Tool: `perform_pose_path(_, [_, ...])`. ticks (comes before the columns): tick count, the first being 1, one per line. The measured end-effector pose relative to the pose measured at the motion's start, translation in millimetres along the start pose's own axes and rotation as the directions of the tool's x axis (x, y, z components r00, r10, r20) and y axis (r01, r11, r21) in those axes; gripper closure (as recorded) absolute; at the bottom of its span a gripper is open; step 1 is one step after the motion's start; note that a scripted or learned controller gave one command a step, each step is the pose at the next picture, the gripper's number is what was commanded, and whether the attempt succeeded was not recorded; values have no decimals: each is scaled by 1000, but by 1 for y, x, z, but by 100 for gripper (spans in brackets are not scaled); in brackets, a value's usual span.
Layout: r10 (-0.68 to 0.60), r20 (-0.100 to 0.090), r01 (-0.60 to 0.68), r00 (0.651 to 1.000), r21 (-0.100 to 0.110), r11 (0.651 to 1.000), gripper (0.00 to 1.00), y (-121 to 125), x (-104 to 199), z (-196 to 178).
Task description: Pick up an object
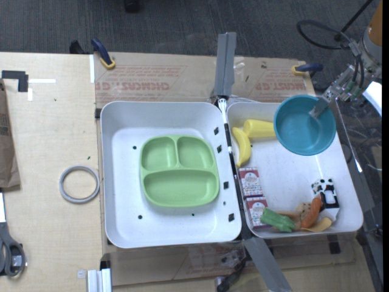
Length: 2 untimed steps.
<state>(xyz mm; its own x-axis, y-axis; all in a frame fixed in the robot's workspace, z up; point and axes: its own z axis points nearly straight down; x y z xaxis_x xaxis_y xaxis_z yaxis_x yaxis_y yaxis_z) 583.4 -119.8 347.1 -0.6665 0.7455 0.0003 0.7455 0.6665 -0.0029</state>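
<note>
A blue bowl hangs tilted over the back right corner of the right bin, overlapping its far rim. My gripper comes in from the upper right and is shut on the bowl's right rim, with one finger reaching inside it. A banana and another yellow piece lie just left of the bowl. Along the bin's front lie two red and white cartons, a green item, orange pieces and a small black and white toy.
The left bin holds a green divided plate. On the bench to the left lie a tape ring and scissors. A grey divider bar stands between the bins at the back. Cables hang near the arm.
</note>
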Motion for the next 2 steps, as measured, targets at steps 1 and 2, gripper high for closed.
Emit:
perform_pose_path(1, [-20,0,20,1000,-1,1000,100,-39,5,71])
perform_pose_path(2, [-448,4,448,894,-3,894,100,7,13,8])
